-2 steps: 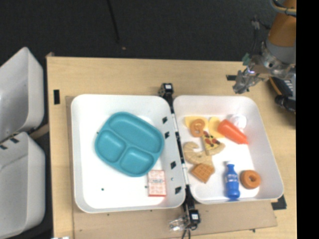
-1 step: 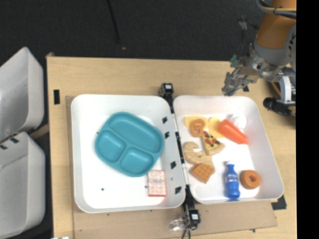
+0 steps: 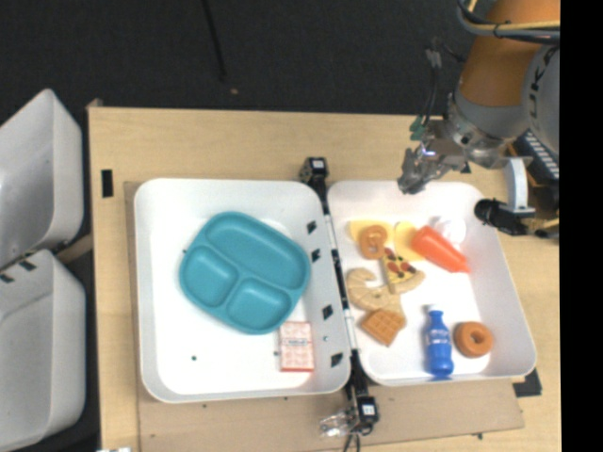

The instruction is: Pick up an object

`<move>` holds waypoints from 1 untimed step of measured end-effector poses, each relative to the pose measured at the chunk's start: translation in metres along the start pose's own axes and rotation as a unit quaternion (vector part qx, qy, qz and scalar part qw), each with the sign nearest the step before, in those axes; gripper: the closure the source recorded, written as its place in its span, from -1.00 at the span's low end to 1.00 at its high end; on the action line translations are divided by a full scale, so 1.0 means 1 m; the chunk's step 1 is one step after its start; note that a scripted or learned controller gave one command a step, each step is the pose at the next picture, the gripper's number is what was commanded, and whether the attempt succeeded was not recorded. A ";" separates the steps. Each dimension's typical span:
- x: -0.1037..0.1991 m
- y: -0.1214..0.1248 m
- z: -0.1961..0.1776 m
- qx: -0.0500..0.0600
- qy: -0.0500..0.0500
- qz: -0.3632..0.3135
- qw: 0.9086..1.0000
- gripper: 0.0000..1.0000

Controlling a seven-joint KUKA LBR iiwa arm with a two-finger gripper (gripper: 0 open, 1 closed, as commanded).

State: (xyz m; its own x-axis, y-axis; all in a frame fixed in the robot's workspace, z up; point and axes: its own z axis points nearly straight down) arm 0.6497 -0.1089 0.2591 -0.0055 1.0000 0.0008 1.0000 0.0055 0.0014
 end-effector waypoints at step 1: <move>0.058 -0.023 0.004 0.001 0.000 0.000 1.000 1.00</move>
State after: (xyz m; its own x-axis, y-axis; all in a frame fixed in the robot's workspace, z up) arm 0.6264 -0.0508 0.2555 -0.0063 1.0000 0.0011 1.0000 0.0063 -0.0010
